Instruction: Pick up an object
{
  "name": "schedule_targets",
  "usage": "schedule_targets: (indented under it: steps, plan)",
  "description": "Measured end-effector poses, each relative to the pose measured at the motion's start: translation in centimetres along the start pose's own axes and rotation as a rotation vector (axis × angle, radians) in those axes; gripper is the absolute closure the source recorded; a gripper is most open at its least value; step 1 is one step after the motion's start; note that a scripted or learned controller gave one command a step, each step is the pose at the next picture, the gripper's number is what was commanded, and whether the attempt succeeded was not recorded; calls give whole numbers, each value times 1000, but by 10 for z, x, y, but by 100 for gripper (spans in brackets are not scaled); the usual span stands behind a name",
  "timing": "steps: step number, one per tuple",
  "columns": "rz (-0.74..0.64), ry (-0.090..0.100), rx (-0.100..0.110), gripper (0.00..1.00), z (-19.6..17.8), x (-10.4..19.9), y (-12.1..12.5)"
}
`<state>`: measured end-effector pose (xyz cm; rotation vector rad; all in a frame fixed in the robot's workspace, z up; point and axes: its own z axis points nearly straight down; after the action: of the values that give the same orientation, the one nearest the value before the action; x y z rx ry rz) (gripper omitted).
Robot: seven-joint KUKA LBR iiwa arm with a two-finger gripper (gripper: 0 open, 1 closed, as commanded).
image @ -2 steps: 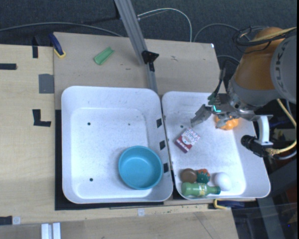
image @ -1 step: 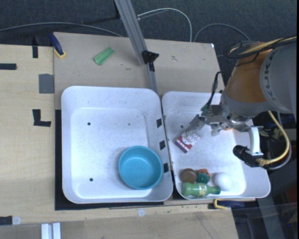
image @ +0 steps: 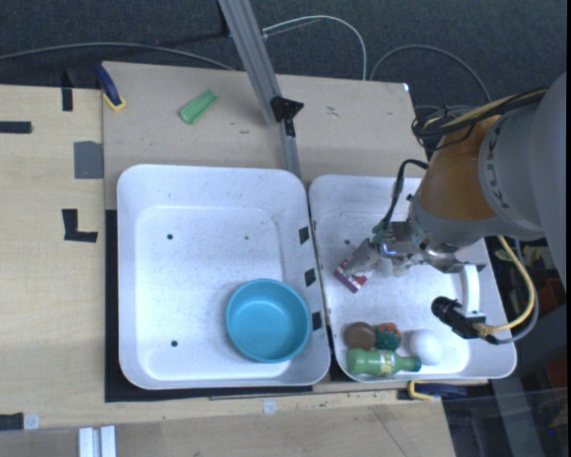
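Observation:
My gripper (image: 369,255) hangs low over the middle of the right bin (image: 476,365), pointing left. A small pink and red object (image: 349,275) lies on the bin floor right at the gripper's tip, touching it or nearly so; whether it is gripped is unclear. Along the front wall of that bin lie a brown round object (image: 360,334), a small orange and teal object (image: 389,332), a green bottle (image: 381,362) on its side and a white ball (image: 425,347). A blue bowl (image: 266,320) sits at the front right of the left bin (image: 143,255).
A green block (image: 197,107) lies on the bench behind the left bin. A slanted metal pole (image: 252,50) comes down to the gap between the bins. Cables (image: 514,293) and a black fitting (image: 452,314) hang off the wrist on the right.

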<state>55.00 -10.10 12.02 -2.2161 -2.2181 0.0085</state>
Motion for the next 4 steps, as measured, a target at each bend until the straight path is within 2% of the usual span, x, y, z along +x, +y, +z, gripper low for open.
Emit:
schedule_targets:
  steps: [1, 2, 4]
  plan:
    - [-1, -2, -8, 0, 32, 0, 1]
    - [-2, 0, -7, 100, 21, 1, 0]
    - [0, -1, -11, 100, -65, -4, -4]
